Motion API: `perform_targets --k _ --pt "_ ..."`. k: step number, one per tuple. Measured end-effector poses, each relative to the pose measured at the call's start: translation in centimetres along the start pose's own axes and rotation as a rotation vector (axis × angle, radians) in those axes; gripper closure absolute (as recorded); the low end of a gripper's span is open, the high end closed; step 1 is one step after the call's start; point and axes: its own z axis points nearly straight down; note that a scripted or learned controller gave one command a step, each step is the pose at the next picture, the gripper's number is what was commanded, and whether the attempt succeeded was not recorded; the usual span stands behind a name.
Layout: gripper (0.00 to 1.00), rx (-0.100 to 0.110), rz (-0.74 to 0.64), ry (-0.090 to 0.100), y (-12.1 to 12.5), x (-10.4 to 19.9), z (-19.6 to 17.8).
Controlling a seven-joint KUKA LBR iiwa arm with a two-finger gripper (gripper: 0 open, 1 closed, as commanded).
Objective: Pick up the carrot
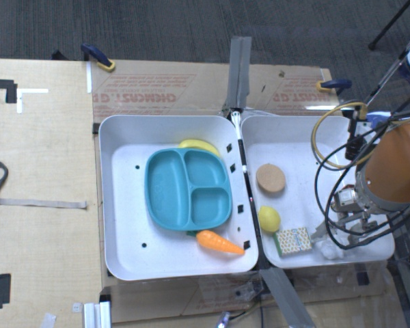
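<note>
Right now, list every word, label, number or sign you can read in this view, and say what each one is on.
Red print on the left cardboard sheet: seen flipped and blurred, so I won't quote it.
Red print on the right cardboard sheet: cut off and flipped, not readable.
Small patterned box in the right bin: print too small to read.
Carrot, blue divided plate, left bin: no text.

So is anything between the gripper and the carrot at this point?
Yes. The gripper is low in the right bin; the carrot lies in the left bin. The bins' adjoining walls, the lemon and a small patterned box lie between.
</note>
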Motion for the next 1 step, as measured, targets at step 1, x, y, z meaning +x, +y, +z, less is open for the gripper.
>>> perform_targets --k 1 --pt "0.0 -0.001 0.315 0.0 -0.07 2.24 0.01"
